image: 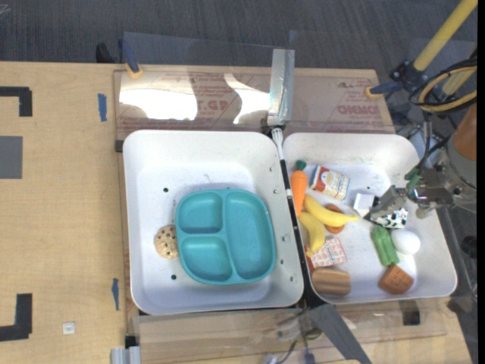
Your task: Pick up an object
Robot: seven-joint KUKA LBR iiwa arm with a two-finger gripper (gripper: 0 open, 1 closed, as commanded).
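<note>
Gripper [390, 202] is hovering just above the black-and-white toy [394, 219] in the right bin [443, 279]; jaw opening cannot be determined. Risk: green vegetable [383, 246] and white egg [407, 242], crowding beside that toy, could deflect a grasp.

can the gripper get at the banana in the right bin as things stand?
Probably yes. The gripper sits in the right bin, close to the banana, which lies on top of the pile with nothing over it. The carrot and a small carton crowd its far side, so a clean grasp is less sure.
</note>
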